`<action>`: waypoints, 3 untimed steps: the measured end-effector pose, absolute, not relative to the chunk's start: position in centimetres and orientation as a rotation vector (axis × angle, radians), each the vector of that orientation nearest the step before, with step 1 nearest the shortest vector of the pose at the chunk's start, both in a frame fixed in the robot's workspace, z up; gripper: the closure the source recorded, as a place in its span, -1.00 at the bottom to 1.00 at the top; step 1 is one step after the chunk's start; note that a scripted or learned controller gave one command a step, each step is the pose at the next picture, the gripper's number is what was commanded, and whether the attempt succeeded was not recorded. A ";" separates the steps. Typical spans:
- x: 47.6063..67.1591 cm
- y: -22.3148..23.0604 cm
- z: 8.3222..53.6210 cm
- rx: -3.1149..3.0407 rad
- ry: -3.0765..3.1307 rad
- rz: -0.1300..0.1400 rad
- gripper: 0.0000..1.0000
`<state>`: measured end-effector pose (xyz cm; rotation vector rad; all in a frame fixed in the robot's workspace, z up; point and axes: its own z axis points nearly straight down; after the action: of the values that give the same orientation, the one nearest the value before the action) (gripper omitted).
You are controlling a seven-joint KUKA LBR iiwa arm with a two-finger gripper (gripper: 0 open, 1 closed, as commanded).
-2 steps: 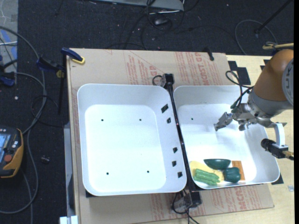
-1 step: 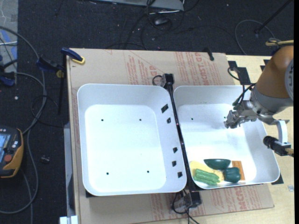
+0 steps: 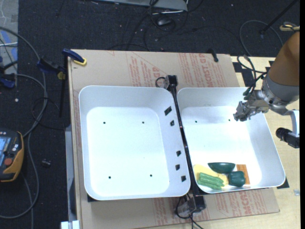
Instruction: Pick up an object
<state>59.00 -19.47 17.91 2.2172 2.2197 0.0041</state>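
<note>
Several small objects lie in the near corner of the right bin [image 3: 267, 137]: a dark green bowl-shaped piece [image 3: 221, 166], a light green ridged piece [image 3: 210, 180], a teal lump [image 3: 237, 178], a yellow piece [image 3: 203, 169] and an orange card [image 3: 243, 169]. My gripper [image 3: 241, 112] hangs over the far right part of that bin, well away from the objects. Nothing shows between its fingers.
The left bin [image 3: 90, 142] sits beside the right one, with a black divider with clips [image 3: 178, 132] between them. Both rest on a cardboard sheet [image 3: 133, 70]. Cables lie on the dark floor around the bench.
</note>
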 end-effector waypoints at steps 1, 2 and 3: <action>59.3 -20.4 23.7 2.218 2.218 0.004 1.00; 59.3 -20.4 26.8 2.220 2.220 0.002 1.00; 59.5 -15.4 27.3 2.217 2.226 0.001 1.00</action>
<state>59.46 -15.41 27.27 2.2175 2.2259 0.0012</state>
